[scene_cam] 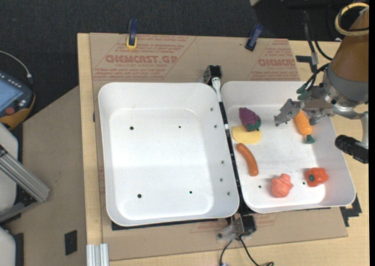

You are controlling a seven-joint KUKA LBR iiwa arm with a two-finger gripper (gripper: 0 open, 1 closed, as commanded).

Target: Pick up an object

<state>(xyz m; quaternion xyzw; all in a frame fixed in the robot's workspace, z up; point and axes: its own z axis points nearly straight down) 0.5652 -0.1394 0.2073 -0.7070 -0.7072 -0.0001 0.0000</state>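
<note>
My gripper [300, 117] hangs over the far right part of the right bin [334, 197]. Its fingers [285, 113] stand apart, so it is open. An orange carrot [303, 125] with a green tip lies between them, with a gap showing on its left side. Also in the right bin are a purple eggplant-like piece [250, 118], a yellow piece [246, 136], an orange-red sausage [248, 159], a pink piece [281, 186] and a red tomato-like piece [316, 177].
The left bin [111, 142] sits beside the right one, and their rims meet along a dark divider [225, 136]. Both bins rest on a cardboard sheet [146, 54] clamped at the back. The grey and orange arm [351, 65] enters from the right.
</note>
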